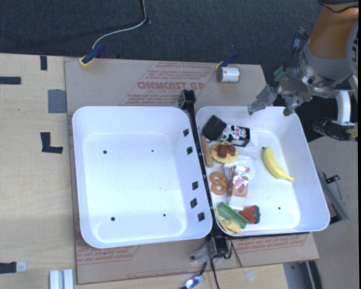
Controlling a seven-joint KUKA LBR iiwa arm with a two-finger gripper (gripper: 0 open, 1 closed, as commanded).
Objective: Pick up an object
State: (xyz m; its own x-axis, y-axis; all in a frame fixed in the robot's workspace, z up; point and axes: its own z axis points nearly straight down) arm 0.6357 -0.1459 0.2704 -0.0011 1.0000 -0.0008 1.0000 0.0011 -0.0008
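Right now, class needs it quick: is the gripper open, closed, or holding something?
Gripper: open, fingers spread, holding nothing, above the right bin's far rim.

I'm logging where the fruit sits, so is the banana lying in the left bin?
No, the banana lies in the right bin, apart from the pile of other items along that bin's left side.

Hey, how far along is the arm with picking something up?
Nothing looks picked yet: the banana, pretzel and other items lie in the right bin. The gripper hangs open above that bin's far edge with nothing between its fingers. Descending, grasping and lifting remain.
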